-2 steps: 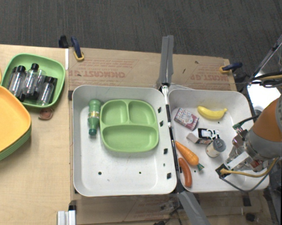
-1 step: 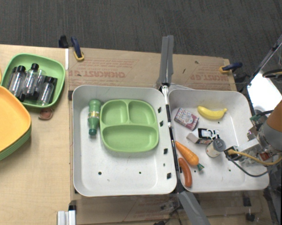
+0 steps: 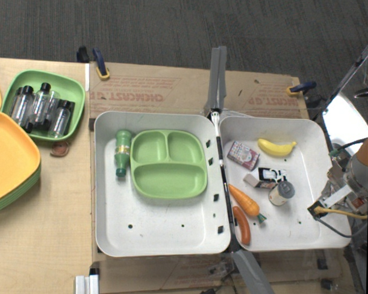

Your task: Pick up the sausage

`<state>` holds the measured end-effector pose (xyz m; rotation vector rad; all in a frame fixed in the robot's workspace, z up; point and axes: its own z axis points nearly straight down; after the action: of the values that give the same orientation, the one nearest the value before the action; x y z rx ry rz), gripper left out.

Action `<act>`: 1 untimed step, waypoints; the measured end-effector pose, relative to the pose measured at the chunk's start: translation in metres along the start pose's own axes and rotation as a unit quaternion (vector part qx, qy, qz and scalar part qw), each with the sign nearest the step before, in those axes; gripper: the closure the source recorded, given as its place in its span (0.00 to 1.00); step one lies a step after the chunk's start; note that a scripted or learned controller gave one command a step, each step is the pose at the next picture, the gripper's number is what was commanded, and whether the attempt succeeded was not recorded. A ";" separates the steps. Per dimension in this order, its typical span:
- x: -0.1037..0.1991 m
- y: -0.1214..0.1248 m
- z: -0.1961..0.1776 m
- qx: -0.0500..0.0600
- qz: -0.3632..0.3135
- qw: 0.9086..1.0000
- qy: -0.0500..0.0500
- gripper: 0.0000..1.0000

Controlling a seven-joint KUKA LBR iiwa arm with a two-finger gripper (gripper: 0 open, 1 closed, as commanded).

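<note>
The sausage (image 3: 242,226) is a short reddish-brown link lying lengthwise by the left wall of the right bin (image 3: 301,235), near its front corner. An orange carrot (image 3: 245,200) with a green tip lies just above it, almost touching. My gripper (image 3: 342,186) hangs at the right rim of the right bin, far to the right of the sausage. It is partly cut off by the edge of the view, and nothing shows in it.
The right bin also holds a banana (image 3: 276,146), a pink box (image 3: 243,154), a black-and-white packet (image 3: 271,175) and a small round jar (image 3: 281,192). The left bin (image 3: 163,233) has a green divided plate (image 3: 168,163) and a green bottle (image 3: 122,152).
</note>
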<state>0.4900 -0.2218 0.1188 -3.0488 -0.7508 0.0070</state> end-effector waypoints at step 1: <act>0.004 -0.037 0.029 0.001 0.139 0.990 0.000 1.00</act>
<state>0.4760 -0.1867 0.0902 -3.1223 -0.3184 0.0096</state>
